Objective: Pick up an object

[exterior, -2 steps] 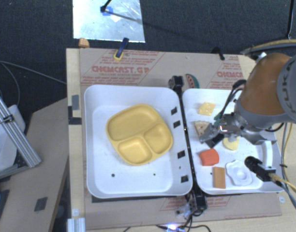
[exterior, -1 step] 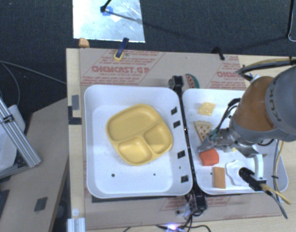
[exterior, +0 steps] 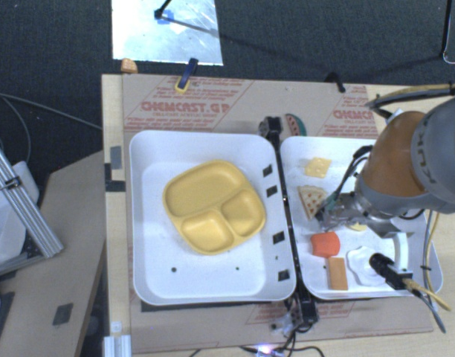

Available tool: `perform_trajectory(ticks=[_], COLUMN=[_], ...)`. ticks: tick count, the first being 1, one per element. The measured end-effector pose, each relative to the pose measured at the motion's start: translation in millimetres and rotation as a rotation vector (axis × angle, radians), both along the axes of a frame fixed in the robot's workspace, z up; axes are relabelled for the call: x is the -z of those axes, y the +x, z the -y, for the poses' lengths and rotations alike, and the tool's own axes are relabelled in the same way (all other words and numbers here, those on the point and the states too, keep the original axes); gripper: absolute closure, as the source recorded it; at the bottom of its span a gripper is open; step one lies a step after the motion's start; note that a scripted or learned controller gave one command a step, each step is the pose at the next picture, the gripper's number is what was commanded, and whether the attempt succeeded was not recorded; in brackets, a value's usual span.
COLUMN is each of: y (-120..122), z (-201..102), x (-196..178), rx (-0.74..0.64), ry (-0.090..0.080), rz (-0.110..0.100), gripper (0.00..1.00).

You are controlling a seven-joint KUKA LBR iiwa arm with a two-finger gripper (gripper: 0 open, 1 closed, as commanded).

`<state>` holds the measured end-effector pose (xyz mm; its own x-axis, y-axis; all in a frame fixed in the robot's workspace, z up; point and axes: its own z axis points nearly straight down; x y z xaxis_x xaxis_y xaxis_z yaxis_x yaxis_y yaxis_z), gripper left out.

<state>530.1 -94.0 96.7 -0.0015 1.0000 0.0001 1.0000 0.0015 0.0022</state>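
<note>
My gripper (exterior: 331, 213) hangs low over the middle of the right bin (exterior: 428, 274), reaching in from the right. Just to its left lies a tan wedge-shaped slice (exterior: 311, 199). A red block (exterior: 326, 244) sits right below the gripper, with an orange-brown stick (exterior: 337, 273) in front of it. A pale yellow square piece (exterior: 317, 167) lies toward the bin's far side. A white flat piece (exterior: 360, 265) rests at the near right, and a small pale yellow bit (exterior: 357, 227) peeks out under the wrist. The arm hides part of the bin's right side.
The left bin (exterior: 149, 274) holds a yellow compartment plate (exterior: 213, 207). A black divider with clips (exterior: 282, 207) runs between the bins. Both bins stand on a cardboard sheet (exterior: 205, 106).
</note>
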Motion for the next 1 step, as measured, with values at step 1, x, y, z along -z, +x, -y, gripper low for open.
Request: perform_trajectory(ticks=[1], y=[-41.5], z=[-82.6], x=[-185.3], rx=[-0.012], ry=[0.004], rz=[0.015], gripper=[1.0])
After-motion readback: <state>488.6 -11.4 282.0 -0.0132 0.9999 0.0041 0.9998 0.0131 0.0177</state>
